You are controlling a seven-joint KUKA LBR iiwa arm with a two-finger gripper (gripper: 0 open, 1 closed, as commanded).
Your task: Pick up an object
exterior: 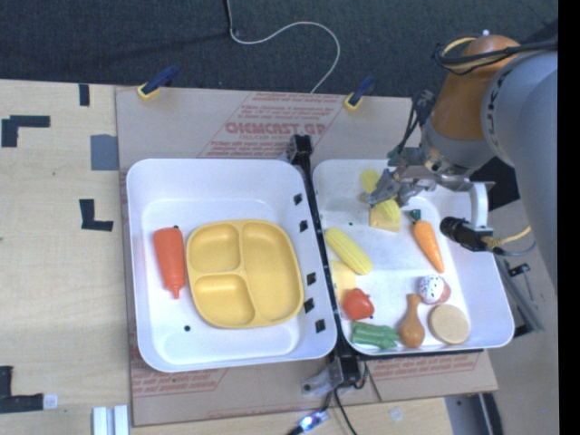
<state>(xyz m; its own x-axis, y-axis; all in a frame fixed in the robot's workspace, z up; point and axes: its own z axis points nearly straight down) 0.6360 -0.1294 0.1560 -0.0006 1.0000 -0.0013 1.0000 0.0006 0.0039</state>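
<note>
Under the end effector [391, 191], pale-yellow wedge [386, 216]

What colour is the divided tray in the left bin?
Yellow, plain, seen clearly in the camera view: the divided tray.

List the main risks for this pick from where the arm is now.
The tool sits low over a yellow wedge in the right bin, with another yellow piece close beside it; closing may catch both or nudge one away. The carrot and corn cob lie close by, so a sideways slip could knock them. The wedge also sits near the divider between the bins, which may crowd the approach.
</note>
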